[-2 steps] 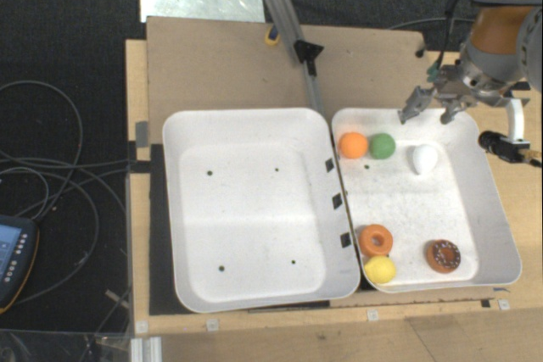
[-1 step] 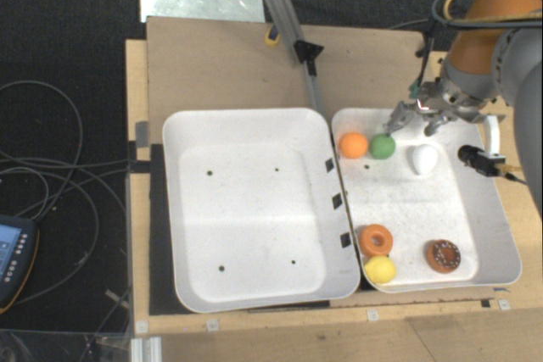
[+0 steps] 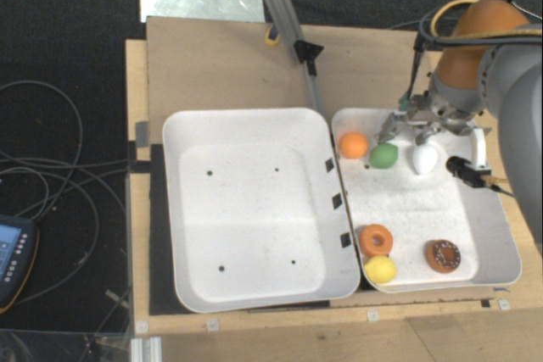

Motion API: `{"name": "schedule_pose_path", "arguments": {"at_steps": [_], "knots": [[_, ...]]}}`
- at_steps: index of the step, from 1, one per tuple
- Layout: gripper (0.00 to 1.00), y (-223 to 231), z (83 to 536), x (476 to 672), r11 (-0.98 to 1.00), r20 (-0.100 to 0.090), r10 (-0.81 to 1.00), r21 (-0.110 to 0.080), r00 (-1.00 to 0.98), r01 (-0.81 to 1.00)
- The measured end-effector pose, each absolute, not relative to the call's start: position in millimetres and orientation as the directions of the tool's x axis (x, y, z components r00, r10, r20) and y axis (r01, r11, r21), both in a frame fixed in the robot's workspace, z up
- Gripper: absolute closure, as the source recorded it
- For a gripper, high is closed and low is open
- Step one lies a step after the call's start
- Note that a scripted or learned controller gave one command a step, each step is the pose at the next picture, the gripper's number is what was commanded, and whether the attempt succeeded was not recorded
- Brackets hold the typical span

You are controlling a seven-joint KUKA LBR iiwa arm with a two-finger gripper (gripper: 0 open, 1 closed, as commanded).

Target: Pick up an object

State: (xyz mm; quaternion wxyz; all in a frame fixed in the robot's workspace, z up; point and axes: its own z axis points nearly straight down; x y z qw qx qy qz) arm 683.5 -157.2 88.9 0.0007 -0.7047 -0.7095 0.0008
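Gripper hovers above green ball and white object.

Right bin contents, six objects. Far end: orange ball, green ball just beside it on the right, white egg-shaped object further right, near the green ball. Near end: orange ring lying flat by the left wall; yellow ball touching it on the near side; brown doughnut with pale specks lying flat, apart to the right.

Left bin open — right bin cluttered.
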Motion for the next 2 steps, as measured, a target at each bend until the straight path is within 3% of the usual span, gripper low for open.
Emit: {"name": "schedule_pose_path", "arguments": {"at_steps": [1, 2], "knots": [[1.0, -158, 104, 686.1, 0.01, -0.003, 1.0, 0.006, -0.01, 1.0], [1.0, -155, 170, 689.3, 0.006, -0.002, 1.0, 0.01, -0.006, 1.0]]}}
